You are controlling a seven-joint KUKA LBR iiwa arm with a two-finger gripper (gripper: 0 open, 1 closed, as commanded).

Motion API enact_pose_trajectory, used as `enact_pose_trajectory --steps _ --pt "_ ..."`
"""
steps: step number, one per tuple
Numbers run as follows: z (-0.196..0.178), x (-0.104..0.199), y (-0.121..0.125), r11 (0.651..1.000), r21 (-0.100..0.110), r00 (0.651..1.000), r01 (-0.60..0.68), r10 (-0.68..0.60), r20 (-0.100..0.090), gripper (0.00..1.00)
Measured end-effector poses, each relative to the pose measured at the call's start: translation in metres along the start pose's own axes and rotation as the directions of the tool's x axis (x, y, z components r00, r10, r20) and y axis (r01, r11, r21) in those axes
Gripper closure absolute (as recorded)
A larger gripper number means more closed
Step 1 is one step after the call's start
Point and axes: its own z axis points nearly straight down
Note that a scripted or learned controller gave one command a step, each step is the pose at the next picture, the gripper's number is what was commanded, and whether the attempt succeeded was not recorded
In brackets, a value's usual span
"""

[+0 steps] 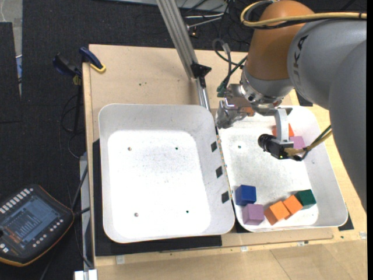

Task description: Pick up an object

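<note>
Camera view, looking down on both bins. I see the gripper (226, 115) at the far left corner of the right bin (256, 168), beside the wall it shares with the left bin (157, 174). I cannot tell whether the claw is wide or narrow. A blue cube (246, 193), purple cube (253, 213), two orange blocks (278, 210) and a green block (305, 199) cluster along the right bin's near edge, well apart from the gripper. A pink block (298, 142) lies farther back.

No legible text, labels or numbers.
</note>
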Motion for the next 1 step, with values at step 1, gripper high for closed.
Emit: enact_pose_trajectory --steps 1 --pt "-0.0079 0.0615 -0.0027 1.000 0.000 1.000 0.000 0.000 0.000 1.00"
